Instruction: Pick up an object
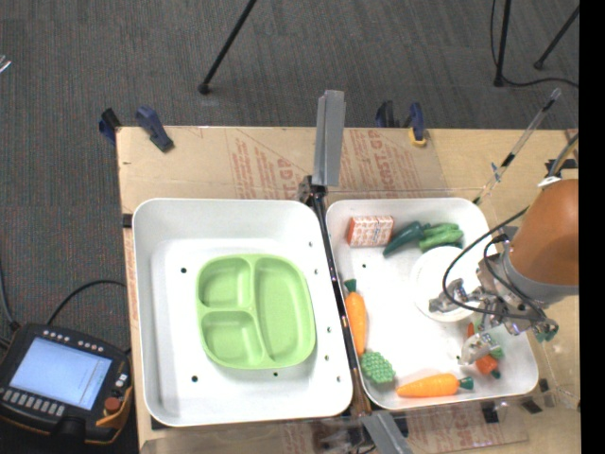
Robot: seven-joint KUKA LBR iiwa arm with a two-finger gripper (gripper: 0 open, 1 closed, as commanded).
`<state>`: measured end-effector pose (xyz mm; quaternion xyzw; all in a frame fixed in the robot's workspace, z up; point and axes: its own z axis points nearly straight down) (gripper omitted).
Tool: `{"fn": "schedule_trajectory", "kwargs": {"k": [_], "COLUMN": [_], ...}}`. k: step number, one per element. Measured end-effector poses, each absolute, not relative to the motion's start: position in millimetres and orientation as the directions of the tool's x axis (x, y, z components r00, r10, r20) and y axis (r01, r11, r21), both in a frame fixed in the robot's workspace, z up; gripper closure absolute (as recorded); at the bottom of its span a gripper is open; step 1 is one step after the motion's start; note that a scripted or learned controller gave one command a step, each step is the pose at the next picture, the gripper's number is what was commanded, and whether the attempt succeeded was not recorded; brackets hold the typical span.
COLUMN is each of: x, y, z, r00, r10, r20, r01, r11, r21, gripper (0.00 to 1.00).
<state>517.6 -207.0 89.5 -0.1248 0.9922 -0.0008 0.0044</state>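
My gripper (480,340) hangs low over the right bin's (406,343) near right corner, under the grey wrist and cables. Right below it lies a small orange and white item (485,361); contact between the two is hidden by the wrist. A carrot (430,384) lies along the bin's front wall, just left of that item. Another carrot (355,318) rests by the bin's left wall, with a green knobbly toy (378,367) beside its lower end. A small red box (370,230) and green vegetables (423,236) sit at the back. A white plate (442,282) lies left of the wrist.
The left bin (161,253) holds a light green divided tray (255,310). A grey post (329,140) stands at the back between the bins. Blue clamps (153,127) grip the bench's back edge. A teach pendant (61,376) lies at the lower left.
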Motion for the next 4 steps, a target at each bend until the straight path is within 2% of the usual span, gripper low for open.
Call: {"fn": "schedule_trajectory", "kwargs": {"k": [1, 2, 3, 4], "x": [512.8, 517.0, 509.0, 506.9], "y": [-174.4, -171.3, -198.9, -208.3], "z": [88.9, 98.1, 89.7, 89.3], "r00": [-0.971, -0.969, -0.997, -0.973], "r10": [-0.24, -0.247, -0.071, -0.232], "r20": [-0.007, -0.012, -0.008, -0.008], "r01": [-0.24, -0.247, -0.071, -0.232], "r11": [0.971, 0.969, 0.997, 0.973], "r21": [-0.002, -0.001, 0.002, -0.001], "gripper": [0.0, 1.0, 1.0, 1.0]}}
